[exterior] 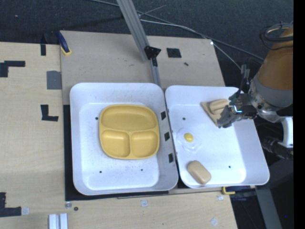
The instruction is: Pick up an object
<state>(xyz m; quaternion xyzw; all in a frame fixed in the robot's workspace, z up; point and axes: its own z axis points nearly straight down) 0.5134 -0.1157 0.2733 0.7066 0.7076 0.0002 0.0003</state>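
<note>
Two bins [76, 128]; pincer [228, 117] beside tan block [217, 106].

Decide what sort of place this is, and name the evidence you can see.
Probably a robotics lab test bench: a robot arm's gripper reaches over two white bins, which hold toy-like items such as a yellow divided plate and a fried egg.

arm [279, 75]: grey body | orange band above wrist | hand [228, 116]: dark, two-fingered, black cabling at wrist
</note>
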